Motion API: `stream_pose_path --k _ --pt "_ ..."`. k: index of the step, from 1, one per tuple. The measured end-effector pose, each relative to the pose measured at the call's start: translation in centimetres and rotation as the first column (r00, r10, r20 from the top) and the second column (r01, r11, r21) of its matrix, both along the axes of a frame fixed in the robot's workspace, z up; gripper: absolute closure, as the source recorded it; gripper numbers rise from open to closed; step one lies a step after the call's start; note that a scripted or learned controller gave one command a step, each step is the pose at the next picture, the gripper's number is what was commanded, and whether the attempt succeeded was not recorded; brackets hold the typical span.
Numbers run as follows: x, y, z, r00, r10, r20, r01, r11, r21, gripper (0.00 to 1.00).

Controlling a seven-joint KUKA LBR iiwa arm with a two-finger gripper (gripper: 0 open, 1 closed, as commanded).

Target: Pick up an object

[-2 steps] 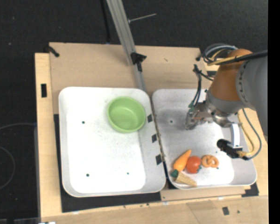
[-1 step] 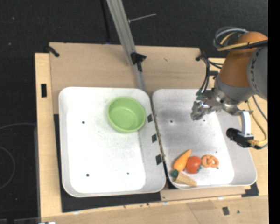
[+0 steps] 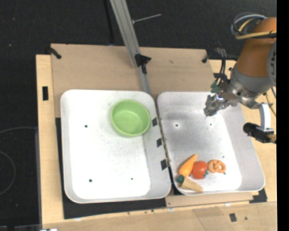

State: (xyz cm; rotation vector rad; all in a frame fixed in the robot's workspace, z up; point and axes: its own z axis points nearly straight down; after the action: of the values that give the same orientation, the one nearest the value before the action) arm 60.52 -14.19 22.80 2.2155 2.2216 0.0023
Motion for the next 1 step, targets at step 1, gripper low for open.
stream_pose_path --k 1 --pt "0.41 5.23 -0.30 1.000 0.000 -0.004 0.000 1.000 0.002 1.00"
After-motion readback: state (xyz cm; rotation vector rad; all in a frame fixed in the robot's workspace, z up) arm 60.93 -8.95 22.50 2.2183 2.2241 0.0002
